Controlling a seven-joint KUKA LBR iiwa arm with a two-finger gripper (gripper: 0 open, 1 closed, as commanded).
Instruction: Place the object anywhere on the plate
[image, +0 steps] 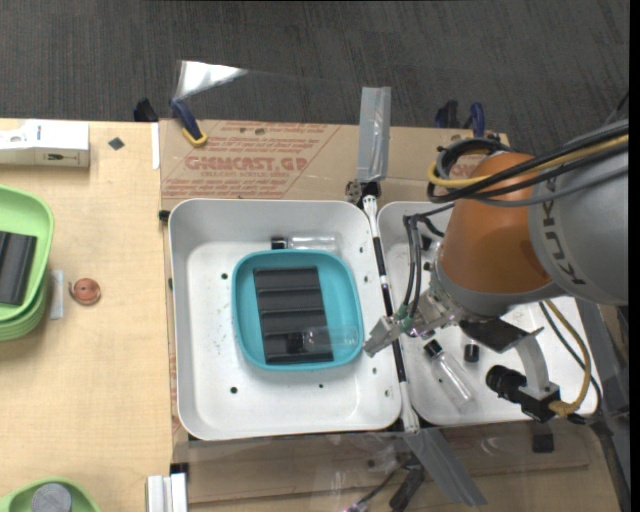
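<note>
A teal square plate (345, 300) lies in the left white bin (200, 330). A black ridged insert (285, 295) covers its middle. A small clear piece with a black end (305, 342) rests on the near part of that insert. My gripper (385, 335) hangs low over the rim between the two bins, just off the plate's near right corner. The orange wrist band and grey arm above hide most of it. Nothing shows in its grasp.
Another clear tube with a black cap (300, 242) lies behind the plate in the left bin. The right bin (440, 405) holds a clear vial (448, 372), a small black part (470, 352) and a black connector (505, 381). Cardboard (250, 160) lies behind the bins.
</note>
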